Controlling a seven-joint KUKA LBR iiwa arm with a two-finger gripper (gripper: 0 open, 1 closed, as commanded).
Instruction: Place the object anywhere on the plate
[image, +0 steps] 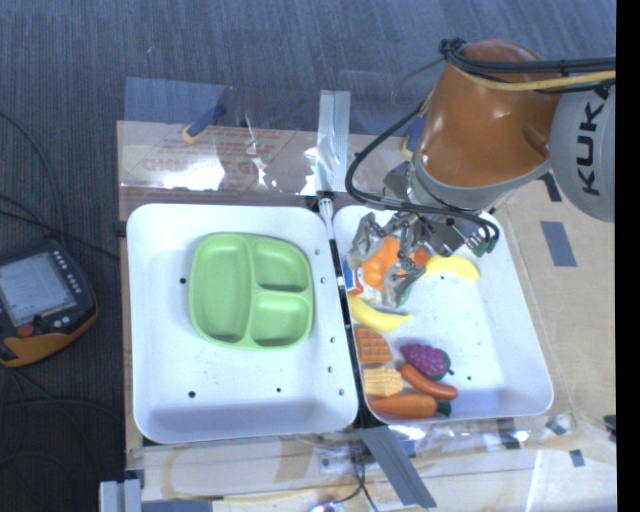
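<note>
The green three-compartment plate (250, 290) lies in the left white bin (160, 400). In the right bin (500, 340) lie several toy foods. My gripper (385, 258) hangs over that bin's far left corner, right above an orange round fruit (378, 270) and beside another orange piece (420, 257). A yellow banana (378, 316) lies just in front of the gripper, and a second yellow piece (457, 268) sits to its right. The arm's wrist hides part of the bin's far end.
Along the right bin's near left side lie a waffle (372, 347), purple grapes (425, 358), a sausage (428, 382), a corn piece (381, 381) and a carrot (405, 406). The ridge between the bins (342, 330) separates gripper and plate. A pendant (42, 290) lies on the floor at left.
</note>
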